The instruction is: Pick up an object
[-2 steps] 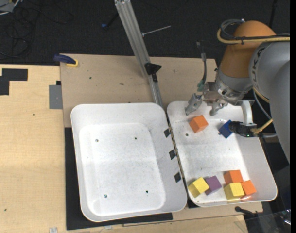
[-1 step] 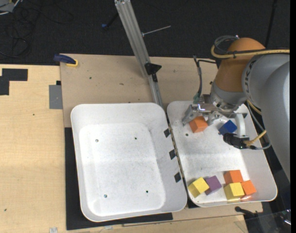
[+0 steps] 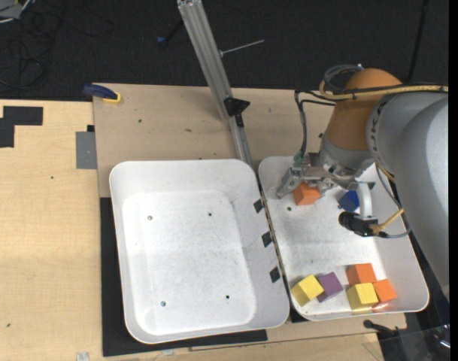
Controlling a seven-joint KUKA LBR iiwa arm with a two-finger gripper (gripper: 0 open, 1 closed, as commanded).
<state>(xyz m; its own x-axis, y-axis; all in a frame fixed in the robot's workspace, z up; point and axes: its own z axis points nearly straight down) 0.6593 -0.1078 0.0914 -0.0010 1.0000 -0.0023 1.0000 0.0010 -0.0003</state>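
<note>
- my tool (image 3: 307, 180) sits low in the right white plastic bin (image 3: 409, 307), at its far end.
- a small orange block (image 3: 307, 195) shows between my parted fingers, not clearly pinched.
- step in hand: the grasp itself, i judge.
- next: close squarely on the block, then lift straight up.

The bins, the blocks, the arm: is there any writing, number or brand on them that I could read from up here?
None can be read.
Blocks: plain coloured faces, no letters or numbers.
Right bin and left bin: bare white, with small dark dots only.
Arm: grey and orange, no label visible.
Bench: black patches and a grey one, no text on them.
</note>
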